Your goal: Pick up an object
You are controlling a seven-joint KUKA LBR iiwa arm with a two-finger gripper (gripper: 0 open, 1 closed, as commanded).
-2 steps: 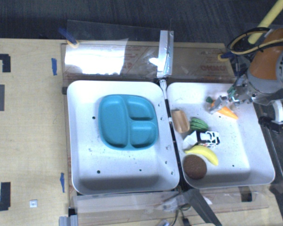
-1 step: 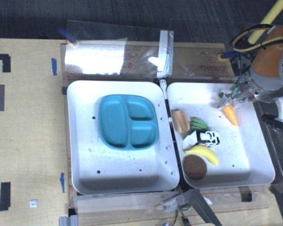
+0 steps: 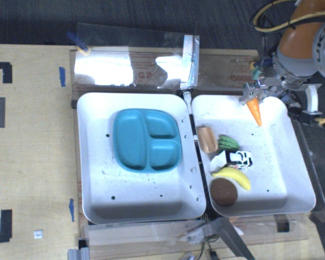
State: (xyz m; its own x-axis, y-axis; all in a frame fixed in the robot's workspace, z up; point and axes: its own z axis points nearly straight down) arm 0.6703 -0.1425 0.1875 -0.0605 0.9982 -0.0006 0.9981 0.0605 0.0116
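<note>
You are lifting a carrot [image 3: 254,111] out of the right bin [image 3: 292,167]. The hand [image 3: 256,91] is gripping the carrot's thick top end between its fingers; the orange tip is pointing down and slightly right, over the bin's far corner. Because you are holding the carrot only at one end, it is likely to swing or slip, so judge the grip secure before raising further, and be rising straight and slowly.

The carrot is hanging directly beneath the hand, well apart from the banana [image 3: 234,177], brown ball [image 3: 223,191] and other items clustered at the bin's left side. The blue tray [image 3: 147,140] is occupying the left bin [image 3: 92,161].
</note>
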